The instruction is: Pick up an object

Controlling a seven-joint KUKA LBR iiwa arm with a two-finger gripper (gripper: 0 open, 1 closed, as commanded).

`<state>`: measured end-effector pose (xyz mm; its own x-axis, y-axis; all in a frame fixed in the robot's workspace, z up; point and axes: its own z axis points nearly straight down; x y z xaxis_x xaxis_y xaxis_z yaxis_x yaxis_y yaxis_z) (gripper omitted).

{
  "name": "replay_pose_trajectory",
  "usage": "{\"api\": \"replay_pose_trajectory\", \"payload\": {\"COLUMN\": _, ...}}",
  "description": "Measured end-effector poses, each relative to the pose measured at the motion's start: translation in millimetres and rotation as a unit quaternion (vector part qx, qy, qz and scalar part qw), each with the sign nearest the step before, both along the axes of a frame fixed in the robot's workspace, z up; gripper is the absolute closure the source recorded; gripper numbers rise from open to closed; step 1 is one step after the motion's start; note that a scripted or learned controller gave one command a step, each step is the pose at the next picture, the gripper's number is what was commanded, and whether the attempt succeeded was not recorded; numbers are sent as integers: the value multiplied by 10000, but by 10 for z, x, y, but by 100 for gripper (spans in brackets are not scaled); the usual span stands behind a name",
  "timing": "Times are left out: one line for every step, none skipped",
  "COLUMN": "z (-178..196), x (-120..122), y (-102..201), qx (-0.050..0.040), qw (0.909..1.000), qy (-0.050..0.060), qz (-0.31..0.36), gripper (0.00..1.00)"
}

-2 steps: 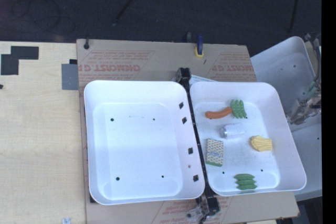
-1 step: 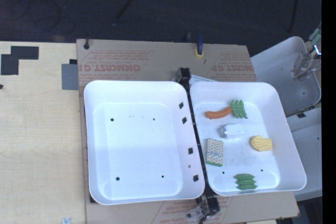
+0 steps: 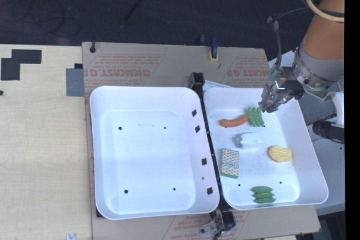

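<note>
**Gripper above the carrot's green top, in the right bin**

You cannot read the two-finger gripper [image 3: 270, 103] well: its metal parts are dark and blurred against the bin wall, so I cannot tell how it is set. Nothing is visibly between its tips. The grey arm with the orange band [image 3: 325, 19] is cut by the right edge of the view.

You see two shallow white bins on a brown cardboard sheet [image 3: 169, 67], which lies on a pale wooden bench [image 3: 39, 160]. Behind the bench the room is dark, with some cables.

The left white bin [image 3: 104, 121] shows small dark holes in its floor. In the right white bin [image 3: 306, 143] the orange toy carrot with green leaves [image 3: 242, 119] lies near the far side, and the gripper is just above and beside its leafy end. Just below the carrot you find a small grey-white object [image 3: 247, 140], hard to identify. Near the divider lies a flat checked sponge-like block with green edge [image 3: 229, 163]. A yellow corn-like piece [image 3: 279, 153] is toward the right wall, and a green pea pod [image 3: 262, 194] is near the front wall.
</note>
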<state>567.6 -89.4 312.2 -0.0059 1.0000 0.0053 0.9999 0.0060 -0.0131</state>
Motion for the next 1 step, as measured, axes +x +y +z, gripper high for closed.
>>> {"api": "replay_pose_trajectory", "payload": {"z": 388, "x": 130, "y": 724, "qx": -15, "qw": 10000, "qy": -68, "qz": 5, "gripper": 100}}
